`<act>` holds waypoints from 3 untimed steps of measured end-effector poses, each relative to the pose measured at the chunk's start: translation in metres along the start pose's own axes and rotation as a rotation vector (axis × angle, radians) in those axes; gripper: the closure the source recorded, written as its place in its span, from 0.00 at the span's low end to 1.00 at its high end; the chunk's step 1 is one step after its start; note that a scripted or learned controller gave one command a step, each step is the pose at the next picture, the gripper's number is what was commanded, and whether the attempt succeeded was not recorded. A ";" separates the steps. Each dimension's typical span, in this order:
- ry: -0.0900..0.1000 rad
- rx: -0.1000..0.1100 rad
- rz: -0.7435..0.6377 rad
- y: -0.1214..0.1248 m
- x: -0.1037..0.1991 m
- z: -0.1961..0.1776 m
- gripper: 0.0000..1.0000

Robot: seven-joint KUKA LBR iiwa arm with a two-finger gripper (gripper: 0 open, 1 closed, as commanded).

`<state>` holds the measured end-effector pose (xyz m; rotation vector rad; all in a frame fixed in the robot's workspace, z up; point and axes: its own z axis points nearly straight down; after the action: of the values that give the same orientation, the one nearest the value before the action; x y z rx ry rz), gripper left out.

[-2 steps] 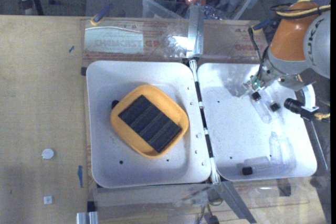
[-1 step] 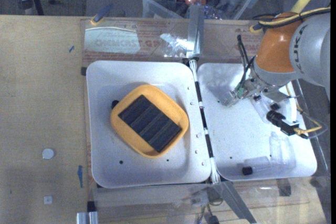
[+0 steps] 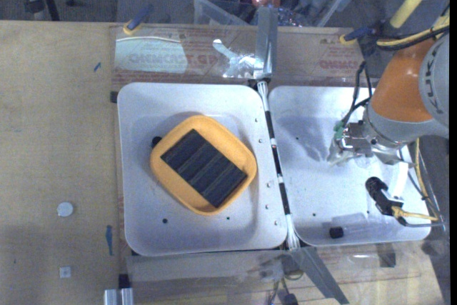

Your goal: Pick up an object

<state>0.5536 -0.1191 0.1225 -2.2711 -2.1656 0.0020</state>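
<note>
Yellow pad [image 3: 203, 163] (dark ribbed top) in left bin [image 3: 136, 225]

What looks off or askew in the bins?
The yellow object with dark panel lies rotated diagonally in the left bin, not square to its walls. A small black piece sits near the right bin's front edge.

Yellow object [image 3: 203, 164] with dark ribbed panel, white bins [image 3: 136, 125], orange-banded grey arm [image 3: 403, 100]
</note>
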 end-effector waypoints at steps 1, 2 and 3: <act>-0.003 -0.005 -0.213 -0.043 0.019 -0.125 0.00; -0.004 -0.006 -0.224 0.026 0.002 -0.111 0.00; -0.006 -0.009 -0.472 0.113 0.020 -0.048 0.00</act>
<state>0.6679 -0.1044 0.1701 -1.7078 -2.6447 -0.0025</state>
